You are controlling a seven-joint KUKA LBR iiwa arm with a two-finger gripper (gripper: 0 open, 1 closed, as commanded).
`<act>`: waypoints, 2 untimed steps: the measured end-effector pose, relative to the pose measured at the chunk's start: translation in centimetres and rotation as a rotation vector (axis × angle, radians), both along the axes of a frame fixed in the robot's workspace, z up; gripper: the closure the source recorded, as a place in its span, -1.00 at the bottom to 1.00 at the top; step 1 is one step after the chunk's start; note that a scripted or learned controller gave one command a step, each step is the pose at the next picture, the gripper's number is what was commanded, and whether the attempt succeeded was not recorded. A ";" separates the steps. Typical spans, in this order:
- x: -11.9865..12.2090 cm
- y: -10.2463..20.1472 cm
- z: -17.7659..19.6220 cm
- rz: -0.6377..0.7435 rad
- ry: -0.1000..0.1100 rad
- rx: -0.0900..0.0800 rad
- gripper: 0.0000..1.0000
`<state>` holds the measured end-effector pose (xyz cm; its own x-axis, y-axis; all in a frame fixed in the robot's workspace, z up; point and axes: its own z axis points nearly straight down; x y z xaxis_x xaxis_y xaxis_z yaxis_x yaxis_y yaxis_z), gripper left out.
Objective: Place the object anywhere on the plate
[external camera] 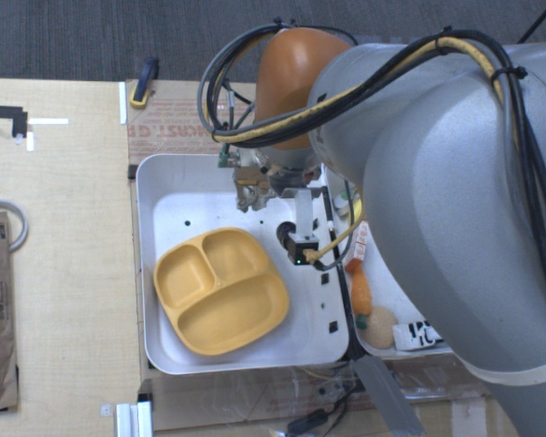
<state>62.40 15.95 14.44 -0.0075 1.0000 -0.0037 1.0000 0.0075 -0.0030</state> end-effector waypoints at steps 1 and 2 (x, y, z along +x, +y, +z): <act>0.8 3.4 -4.6 -0.366 -0.002 0.000 1.00; 3.5 6.6 -5.2 -0.764 -0.004 0.001 1.00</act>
